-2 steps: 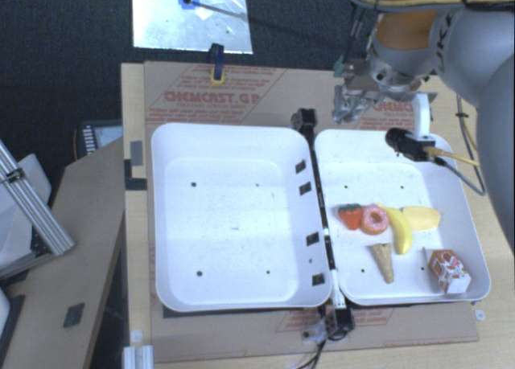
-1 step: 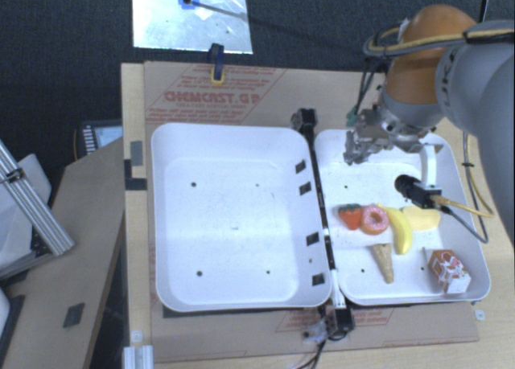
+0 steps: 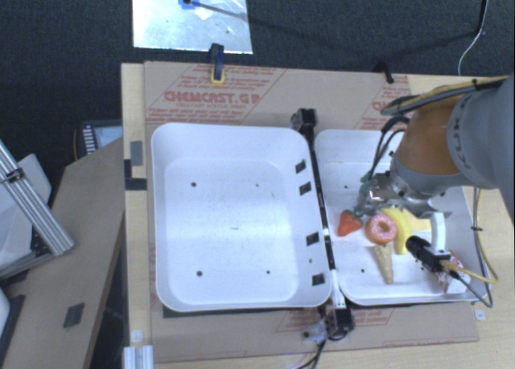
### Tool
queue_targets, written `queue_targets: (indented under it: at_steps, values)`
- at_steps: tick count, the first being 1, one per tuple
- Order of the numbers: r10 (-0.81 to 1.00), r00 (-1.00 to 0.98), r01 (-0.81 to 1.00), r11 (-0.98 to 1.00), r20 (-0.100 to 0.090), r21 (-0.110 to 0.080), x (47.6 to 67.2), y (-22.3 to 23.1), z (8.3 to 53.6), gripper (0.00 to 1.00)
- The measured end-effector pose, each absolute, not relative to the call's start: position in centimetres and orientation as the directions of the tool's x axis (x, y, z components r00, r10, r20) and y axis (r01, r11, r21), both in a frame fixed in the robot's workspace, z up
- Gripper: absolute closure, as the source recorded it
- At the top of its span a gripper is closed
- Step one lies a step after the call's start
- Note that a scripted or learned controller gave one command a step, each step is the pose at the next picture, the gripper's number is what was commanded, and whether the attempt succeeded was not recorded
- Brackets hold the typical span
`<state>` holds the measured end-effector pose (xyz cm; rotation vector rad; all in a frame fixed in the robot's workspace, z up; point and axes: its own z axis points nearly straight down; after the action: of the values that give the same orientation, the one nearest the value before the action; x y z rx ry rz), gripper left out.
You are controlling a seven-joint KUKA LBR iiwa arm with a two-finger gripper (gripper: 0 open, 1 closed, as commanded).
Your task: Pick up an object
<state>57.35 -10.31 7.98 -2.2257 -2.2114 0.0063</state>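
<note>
Arm: your grey, orange-banded arm's gripper [image 3: 375,198] hangs over the right white bin [image 3: 346,158].
Fingers: you cannot tell.
Toys: pink-frosted doughnut [image 3: 381,229], red strawberry [image 3: 348,223] at its nine o'clock.

A small red-orange strawberry-shaped toy [image 3: 348,223] lies in the right white bin [image 3: 346,150], near its left wall. Just right of it rests a pink-frosted toy doughnut [image 3: 381,230], touching a yellow banana-shaped toy [image 3: 409,222] on its far-right side. A tan ice-cream cone toy [image 3: 385,264] lies nearer, pointing towards the near wall.
</note>
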Motion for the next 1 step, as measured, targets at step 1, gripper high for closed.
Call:
queue_targets:
  at_steps: [1]
  values:
    - [1.000, -0.019, 1.000, 0.019, 0.008, 0.014, 59.08, 4.21, 19.10, 1.00]
